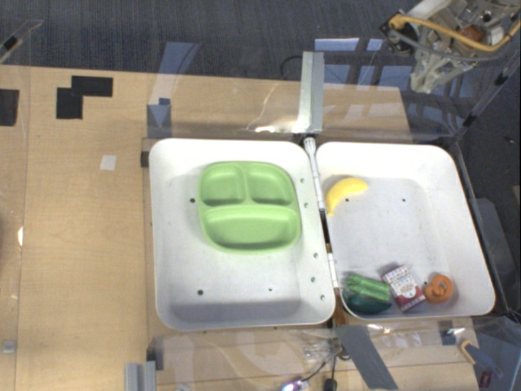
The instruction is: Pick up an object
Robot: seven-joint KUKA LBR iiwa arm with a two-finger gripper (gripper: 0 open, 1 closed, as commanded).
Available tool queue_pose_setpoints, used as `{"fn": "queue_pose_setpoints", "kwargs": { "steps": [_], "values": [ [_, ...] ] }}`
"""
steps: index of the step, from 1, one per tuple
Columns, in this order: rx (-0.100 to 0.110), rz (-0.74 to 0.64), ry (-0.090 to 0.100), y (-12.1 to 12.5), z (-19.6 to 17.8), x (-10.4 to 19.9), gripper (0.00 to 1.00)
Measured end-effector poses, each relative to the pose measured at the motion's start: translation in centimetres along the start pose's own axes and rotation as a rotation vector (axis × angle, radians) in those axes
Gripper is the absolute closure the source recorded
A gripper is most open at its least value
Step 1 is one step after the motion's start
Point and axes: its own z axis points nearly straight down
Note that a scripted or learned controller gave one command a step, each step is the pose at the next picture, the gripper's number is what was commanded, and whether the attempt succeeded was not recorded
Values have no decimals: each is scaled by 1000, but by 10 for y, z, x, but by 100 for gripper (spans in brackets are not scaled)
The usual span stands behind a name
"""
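Observation:
The right bin (423,165) holds a yellow banana (346,192) against its left wall. Along its front edge lie a green vegetable (366,293), a small red and white carton (403,287) and an orange fruit (440,287). My gripper (429,70) hangs at the upper right, beyond the far rim of the right bin and well above it, far from all of these objects. Nothing is seen held in it.
A green divided plate (248,205) lies in the left bin (175,235). A metal post (313,88) stands behind the seam between the bins. A yellow cable (440,29) loops by the wrist. The wooden bench (73,218) stretches to the left.

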Motion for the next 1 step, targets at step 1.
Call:
{"fn": "queue_pose_setpoints", "kwargs": {
  "steps": [1],
  "values": [
    [-1, -539, 0, -10, 0, 1, 100]
  ]
}}
